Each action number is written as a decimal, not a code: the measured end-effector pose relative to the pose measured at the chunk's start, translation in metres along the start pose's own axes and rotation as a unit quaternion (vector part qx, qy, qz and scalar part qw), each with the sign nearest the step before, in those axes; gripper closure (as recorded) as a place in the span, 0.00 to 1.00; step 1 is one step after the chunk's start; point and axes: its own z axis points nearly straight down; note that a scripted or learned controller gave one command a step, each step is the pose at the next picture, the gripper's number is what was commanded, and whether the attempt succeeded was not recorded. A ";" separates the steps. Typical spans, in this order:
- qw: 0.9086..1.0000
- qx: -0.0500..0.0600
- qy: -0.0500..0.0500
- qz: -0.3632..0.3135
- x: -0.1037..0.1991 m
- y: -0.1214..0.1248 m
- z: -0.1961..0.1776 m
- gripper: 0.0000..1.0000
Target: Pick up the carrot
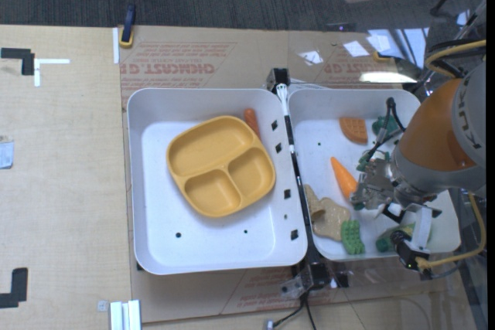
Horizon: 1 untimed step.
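Hovering beside carrot, fingers unclear.

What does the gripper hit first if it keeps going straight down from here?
Probably the carrot: the gripper hangs just right of its lower end, pointing down into the right bin. Depth is unclear, so it may meet the bin floor beside it.

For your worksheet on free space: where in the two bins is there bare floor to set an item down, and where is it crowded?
Free: the left bin floor in front of the yellow plate, and the right bin floor between the divider and the carrot. Crowded: the right bin's near right corner, with the tool, the tan piece and the green toy.
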 end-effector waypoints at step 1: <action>0.976 0.006 -0.004 0.218 0.082 -0.003 -0.074 1.00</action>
